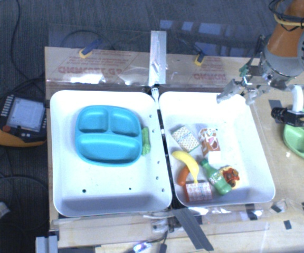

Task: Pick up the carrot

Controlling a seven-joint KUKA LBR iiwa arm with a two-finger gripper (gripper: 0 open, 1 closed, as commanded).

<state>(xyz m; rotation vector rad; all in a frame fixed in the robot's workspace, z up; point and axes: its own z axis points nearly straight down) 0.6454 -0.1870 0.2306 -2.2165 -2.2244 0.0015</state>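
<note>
Presently, item one: gripper (236, 92), poised above the far right corner of the right bin (263, 167), near its rim. Fingers point toward the left of the view; whether they stand apart or closed cannot be told at this size, and nothing is seen between them.

Item two: arm, grey wrist under an orange band (289, 33), entering from the upper right and slanting down toward the bin corner.

Item three: carrot (182, 176), small and orange, lying in the near left part of the right bin, just beside the dividing wall. It touches or is partly overlapped by the banana (189, 163); a labelled packet (197, 192) sits just beside its near end. Well apart from the gripper.

Item four: remaining clutter — green bottle (215, 178), checked packet (185, 137), red-and-white carton (209, 140).

Item five: left bin (62, 194), bearing a blue divided plate (108, 134).

Step judged: approach, grasp not yet begun. Next move calls for travel across the bin toward the near left, then a descent with fingers straddling the carrot on its side away from the banana, lest the banana be caught instead.
</note>
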